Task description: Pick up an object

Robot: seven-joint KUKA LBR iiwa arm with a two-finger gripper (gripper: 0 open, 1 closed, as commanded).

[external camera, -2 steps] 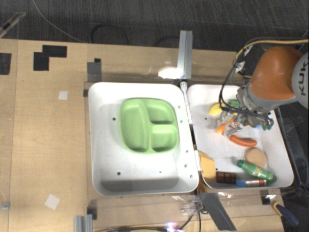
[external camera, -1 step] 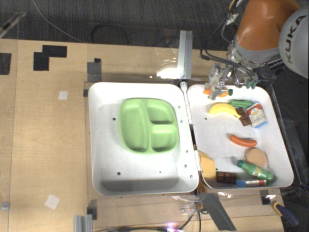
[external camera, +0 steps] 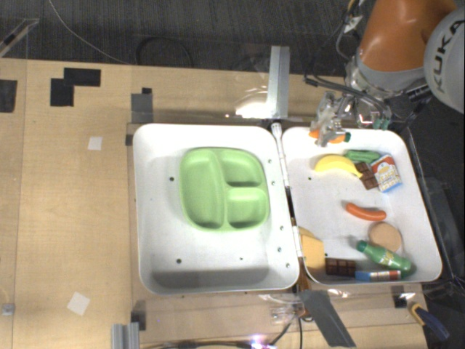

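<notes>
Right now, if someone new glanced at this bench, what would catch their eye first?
Probably the big green divided tray, alone in the left bin. Next, the right bin with its clutter: a banana, a sausage, a green bottle. The gripper hangs over that bin's far edge.

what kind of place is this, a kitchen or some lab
Most likely a robotics lab bench, not a kitchen. A grey and orange arm reaches over two white bins; one holds a green divided tray, the other toy food such as a banana.
</notes>
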